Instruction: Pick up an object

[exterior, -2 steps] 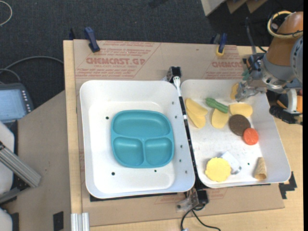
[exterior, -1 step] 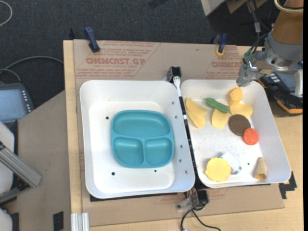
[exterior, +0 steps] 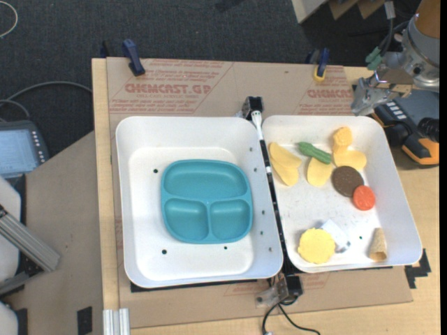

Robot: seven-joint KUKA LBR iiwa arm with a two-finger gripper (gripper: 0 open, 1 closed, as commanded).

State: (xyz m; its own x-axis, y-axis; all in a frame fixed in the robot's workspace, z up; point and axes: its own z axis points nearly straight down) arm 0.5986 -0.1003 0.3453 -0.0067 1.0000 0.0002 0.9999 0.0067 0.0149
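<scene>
Both white bins (exterior: pixel 133 187) look like smooth, faintly glossy plastic, and the teal divided plate (exterior: pixel 207 201) has a softer satin sheen. The board (exterior: pixel 209 82) beneath is matt brown paper-faced sheet (printed in red lettering). The brown disc (exterior: pixel 346 180) looks dull; the yellow round (exterior: pixel 316 246) appears slightly rough.

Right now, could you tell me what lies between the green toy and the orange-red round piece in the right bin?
In the camera view, the brown round cookie lies between the green toy and the orange-red round piece.

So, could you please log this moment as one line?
gripper: above right bin's far edge, holding nothing seen | toy food in right bin | teal tray in left bin
</scene>
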